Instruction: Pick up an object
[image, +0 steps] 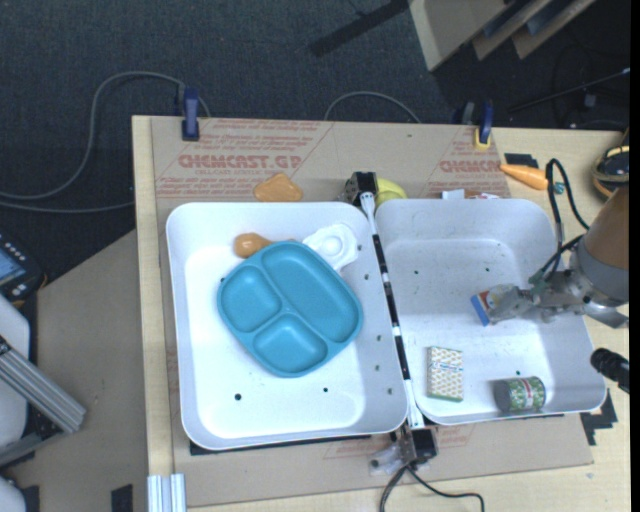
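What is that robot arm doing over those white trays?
The robot arm is trying to pick something up. It reaches in from the right, and its gripper is low inside the right bin, with something small and blue at its tip. I cannot tell if it is really holding it. A little patterned packet and a green can on its side lie nearby in that bin. The left bin has a blue divided plate and a small orange thing.

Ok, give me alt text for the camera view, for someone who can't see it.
A robot arm reaches from the right into the right bin, its gripper low above the bin floor, with a small patterned box and a green can lying nearer the front. The left bin holds a blue divided tray, a white cup and an orange piece.
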